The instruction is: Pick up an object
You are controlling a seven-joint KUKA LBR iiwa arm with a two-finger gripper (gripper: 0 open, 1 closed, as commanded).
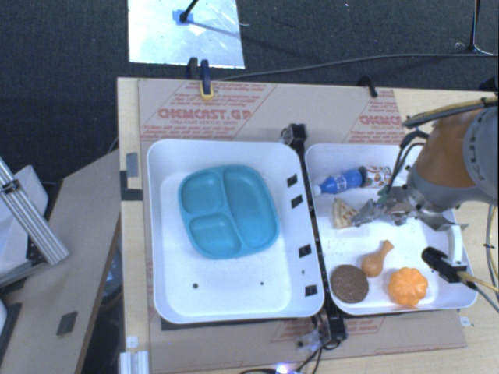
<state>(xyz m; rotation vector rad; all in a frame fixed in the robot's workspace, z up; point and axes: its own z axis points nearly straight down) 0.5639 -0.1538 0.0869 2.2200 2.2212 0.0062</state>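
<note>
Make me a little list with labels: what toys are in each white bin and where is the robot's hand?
left bin: one blue divided plate
right bin: blue bottle, pizza slice, chicken drumstick, brown round patty, orange pumpkin
gripper: over the right bin, right beside the pizza slice
holding something: cannot tell
arm: comes in from the right side, over the right bin

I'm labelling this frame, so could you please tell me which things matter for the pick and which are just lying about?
For the pick: claw, pizza slice, blue bottle, drumstick, brown disc, orange pumpkin.
Lying about: blue divided plate, blue-and-yellow clamp.
</note>
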